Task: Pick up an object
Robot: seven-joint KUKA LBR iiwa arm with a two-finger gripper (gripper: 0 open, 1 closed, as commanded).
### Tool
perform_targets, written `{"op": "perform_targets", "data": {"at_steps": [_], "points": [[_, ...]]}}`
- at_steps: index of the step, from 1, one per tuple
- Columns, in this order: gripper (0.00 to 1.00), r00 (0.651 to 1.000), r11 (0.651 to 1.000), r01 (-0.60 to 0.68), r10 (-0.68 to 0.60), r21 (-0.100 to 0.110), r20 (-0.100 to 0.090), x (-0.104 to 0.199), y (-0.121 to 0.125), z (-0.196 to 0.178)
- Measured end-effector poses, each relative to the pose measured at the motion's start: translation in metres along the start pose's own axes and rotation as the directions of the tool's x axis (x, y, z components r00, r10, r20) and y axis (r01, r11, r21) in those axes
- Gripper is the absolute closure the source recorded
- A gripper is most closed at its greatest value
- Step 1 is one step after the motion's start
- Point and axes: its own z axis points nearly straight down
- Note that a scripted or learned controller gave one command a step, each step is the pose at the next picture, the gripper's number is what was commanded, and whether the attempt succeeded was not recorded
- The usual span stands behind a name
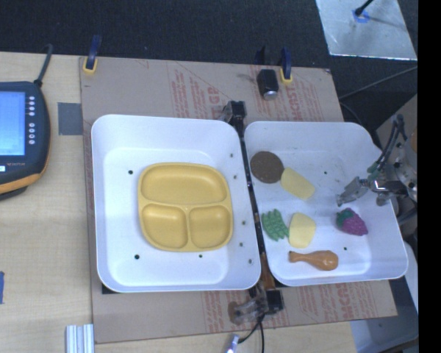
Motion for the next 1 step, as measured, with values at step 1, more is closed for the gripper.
{"op": "perform_targets", "data": {"at_steps": [1], "points": [[0.00,1.000,1.000,0.003,-0.003,0.003,-0.002,0.0210,-0.0309,0.0754]]}}
